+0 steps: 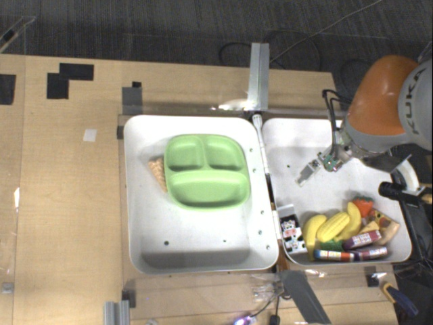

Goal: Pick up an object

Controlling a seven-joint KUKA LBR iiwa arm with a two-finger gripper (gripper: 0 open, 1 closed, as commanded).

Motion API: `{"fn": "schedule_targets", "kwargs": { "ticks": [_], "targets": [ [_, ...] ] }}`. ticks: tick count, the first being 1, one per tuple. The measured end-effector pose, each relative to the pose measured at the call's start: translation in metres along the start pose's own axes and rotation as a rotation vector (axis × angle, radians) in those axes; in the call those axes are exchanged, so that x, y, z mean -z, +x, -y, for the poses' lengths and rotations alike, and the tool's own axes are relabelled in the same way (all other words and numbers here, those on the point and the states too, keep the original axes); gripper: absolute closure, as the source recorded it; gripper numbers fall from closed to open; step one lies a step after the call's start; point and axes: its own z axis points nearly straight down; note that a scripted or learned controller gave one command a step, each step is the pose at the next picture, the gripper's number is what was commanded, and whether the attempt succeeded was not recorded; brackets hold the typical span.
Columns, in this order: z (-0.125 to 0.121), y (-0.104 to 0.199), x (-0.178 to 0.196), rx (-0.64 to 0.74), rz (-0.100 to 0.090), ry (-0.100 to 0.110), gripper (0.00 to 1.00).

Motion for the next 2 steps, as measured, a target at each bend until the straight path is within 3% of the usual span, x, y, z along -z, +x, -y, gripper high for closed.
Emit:
{"fn": "schedule_targets", "kwargs": {
  "ticks": [1, 2],
  "targets": [
    [-0.061, -0.025, -0.050, -0.075, 0.005, -0.006, 0.00],
    [-0.053, -0.070, 0.070, -0.131, 0.003, -0.003, 0.00]
  ]
}}
